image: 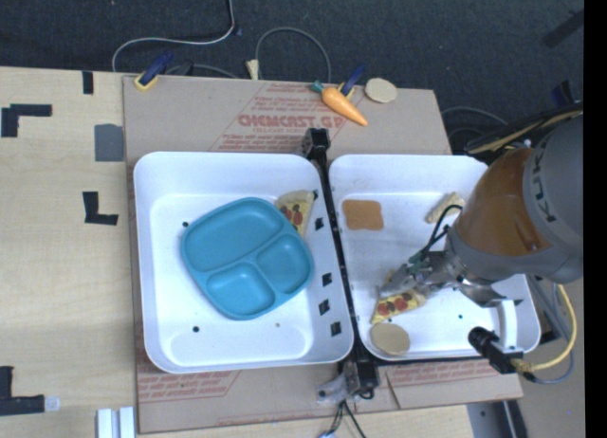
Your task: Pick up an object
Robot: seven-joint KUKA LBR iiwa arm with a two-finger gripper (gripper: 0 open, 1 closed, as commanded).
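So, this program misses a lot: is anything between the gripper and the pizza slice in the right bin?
Nothing visible does. The gripper sits right at the pizza slice; the round cookie lies just below it.

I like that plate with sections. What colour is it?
Light blue. The plate shows in the camera view, in the left bin.

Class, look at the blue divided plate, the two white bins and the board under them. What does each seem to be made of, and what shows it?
Blue divided plate: probably moulded plastic, with an even colour, rounded compartments and a soft sheen.
White bins: likely plastic too, smooth with rounded rims and a matt finish.
Board: looks like brown cardboard, dull and printed with red lettering.
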